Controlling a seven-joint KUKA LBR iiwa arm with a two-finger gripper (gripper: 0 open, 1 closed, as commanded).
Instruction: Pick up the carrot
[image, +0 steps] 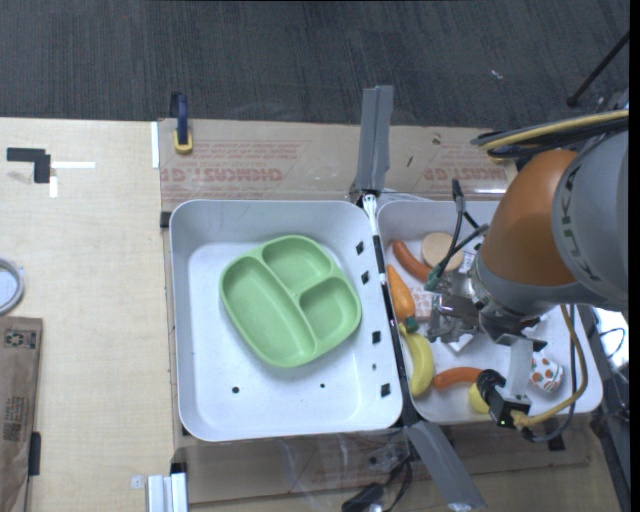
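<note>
Jaws (440, 318) (gap hidden, can't tell) hover beside my carrot (400, 292); crowding banana (419, 360) could get grabbed instead.

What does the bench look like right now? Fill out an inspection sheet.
Surface: two white bins; left bin holds a green divided plate.
Job's things: carrot lies in right bin by the divider.
Clutter: banana, hot dog, round beige item, more toy food.
Grippers: gripper low over right bin; fingers unclear.
Cables: black and yellow cables run along the arm.
Surroundings: blue-handled clamp, cardboard, tape roll.
</note>
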